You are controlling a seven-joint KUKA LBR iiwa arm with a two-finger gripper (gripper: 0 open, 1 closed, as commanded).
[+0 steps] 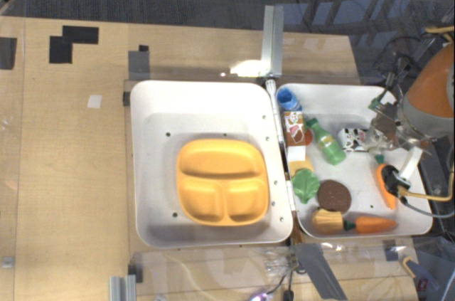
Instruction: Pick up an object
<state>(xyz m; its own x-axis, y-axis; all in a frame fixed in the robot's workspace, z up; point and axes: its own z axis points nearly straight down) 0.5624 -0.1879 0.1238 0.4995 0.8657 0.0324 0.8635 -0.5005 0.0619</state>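
The right bin (355, 94) holds several small objects. A blue-capped bottle with a red label (290, 116) lies along its left wall, and a green bottle (328, 145) lies tilted beside it. A black-and-white toy cow (351, 139) sits mid-bin. My gripper (382, 138) hangs just right of the cow, over the bin's right half. Nothing can be seen held in it. Below it lies an orange piece (387, 187). A brown round cookie (334, 196), a green leafy piece (306, 184) and a carrot (374, 225) lie toward the front.
The left bin (153, 150) holds a yellow divided plate (222, 181). A yellow block (299, 166) and a tan bread piece (327, 221) lie in the right bin. The arm's orange band (435, 87) reaches over that bin's right rim, with cables nearby.
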